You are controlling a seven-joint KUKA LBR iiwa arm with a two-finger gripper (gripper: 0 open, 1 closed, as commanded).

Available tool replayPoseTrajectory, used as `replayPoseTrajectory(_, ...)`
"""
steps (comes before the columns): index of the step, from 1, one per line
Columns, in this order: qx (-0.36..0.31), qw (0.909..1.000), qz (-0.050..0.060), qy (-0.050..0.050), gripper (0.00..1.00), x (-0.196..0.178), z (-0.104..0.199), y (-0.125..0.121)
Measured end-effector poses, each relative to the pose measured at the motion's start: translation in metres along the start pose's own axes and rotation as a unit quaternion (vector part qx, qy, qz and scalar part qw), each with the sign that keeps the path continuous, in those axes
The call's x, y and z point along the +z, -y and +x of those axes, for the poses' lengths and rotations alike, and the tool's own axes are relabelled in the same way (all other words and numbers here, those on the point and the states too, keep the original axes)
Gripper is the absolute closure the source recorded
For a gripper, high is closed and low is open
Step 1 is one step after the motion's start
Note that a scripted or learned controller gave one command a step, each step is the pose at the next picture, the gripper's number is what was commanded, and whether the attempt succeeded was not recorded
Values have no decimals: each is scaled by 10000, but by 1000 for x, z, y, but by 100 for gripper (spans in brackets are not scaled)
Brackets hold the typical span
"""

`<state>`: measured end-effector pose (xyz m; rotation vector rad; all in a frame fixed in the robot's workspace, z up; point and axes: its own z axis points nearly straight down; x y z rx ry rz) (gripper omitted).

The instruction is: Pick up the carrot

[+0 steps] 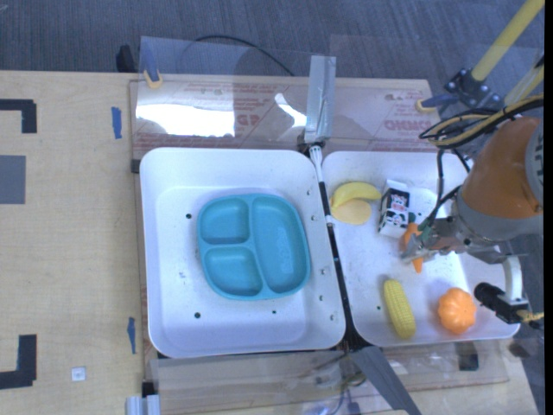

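Two white bins are seen side by side: a blue divided plate [254, 246] is held in the left bin [164, 318], while a banana [352, 201], corn cob [398, 308], orange [456, 310] and small carton [395, 208] lie in the right bin [367, 271]. The carrot [416, 247] is pinched between the fingers of the gripper [420, 242], near the middle of the right bin.

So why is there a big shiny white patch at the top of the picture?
In the camera view, that is glare: light bouncing off the clear plastic sheet behind the left bin. The blue plate looks sharp, while the hand by the carrot is too small and murky to read.
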<state>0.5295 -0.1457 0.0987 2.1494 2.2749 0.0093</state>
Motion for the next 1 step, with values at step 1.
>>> replayPoseTrajectory(1,-1043,9945,-21,-35,100,-93,111,-5)
